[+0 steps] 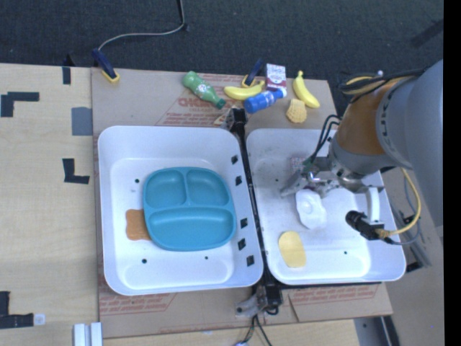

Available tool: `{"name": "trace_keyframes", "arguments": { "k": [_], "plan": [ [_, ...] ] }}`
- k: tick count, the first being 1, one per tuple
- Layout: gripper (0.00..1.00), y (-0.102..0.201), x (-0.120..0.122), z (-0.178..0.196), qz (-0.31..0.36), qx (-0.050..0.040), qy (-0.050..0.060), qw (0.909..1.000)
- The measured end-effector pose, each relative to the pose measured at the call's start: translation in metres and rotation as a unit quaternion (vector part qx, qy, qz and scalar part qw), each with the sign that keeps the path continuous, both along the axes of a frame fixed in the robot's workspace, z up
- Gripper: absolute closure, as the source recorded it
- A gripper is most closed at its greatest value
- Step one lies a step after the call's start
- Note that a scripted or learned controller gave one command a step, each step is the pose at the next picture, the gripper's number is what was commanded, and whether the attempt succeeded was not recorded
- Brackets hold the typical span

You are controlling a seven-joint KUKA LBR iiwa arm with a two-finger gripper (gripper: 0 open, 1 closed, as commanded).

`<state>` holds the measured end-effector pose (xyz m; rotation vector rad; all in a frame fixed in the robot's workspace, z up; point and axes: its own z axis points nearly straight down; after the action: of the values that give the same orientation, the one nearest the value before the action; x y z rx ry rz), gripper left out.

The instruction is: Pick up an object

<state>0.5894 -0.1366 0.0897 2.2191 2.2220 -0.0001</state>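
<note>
In the right bin [360,265] a white rounded object [311,210] lies near the middle. A yellow rounded piece [292,249] lies in front of it, towards the bin's near wall. My gripper [308,181] hangs low over the right bin, just behind the white object and close to its far edge. The grey arm with its orange band [364,125] reaches in from the right. The left bin [115,265] holds a blue divided plate [189,207] with an orange flat piece [135,224] sticking out from under its left edge.
Behind the bins on the cardboard lie a green bottle [204,90], two yellow bananas [243,91] [305,91], a blue bottle [261,101], a small box [276,74] and a yellow chunk [296,110]. Cables [382,222] trail beside the wrist at the right bin's right side.
</note>
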Motion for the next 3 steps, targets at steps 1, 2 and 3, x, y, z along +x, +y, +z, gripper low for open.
{"name": "trace_keyframes", "arguments": {
  "k": [1, 2, 3],
  "plan": [
    [1.0, 0.001, 0.0, 0.009, 0.0, 0.0005, 0.001, 1.0],
    [0.0, 0.001, 0.0, 0.009, 0.0, 0.0005, 0.001, 1.0],
    [0.0, 0.016, 0.059, -0.003, 0.001, 0.0001, -0.002, 1.0]
  ]
}}
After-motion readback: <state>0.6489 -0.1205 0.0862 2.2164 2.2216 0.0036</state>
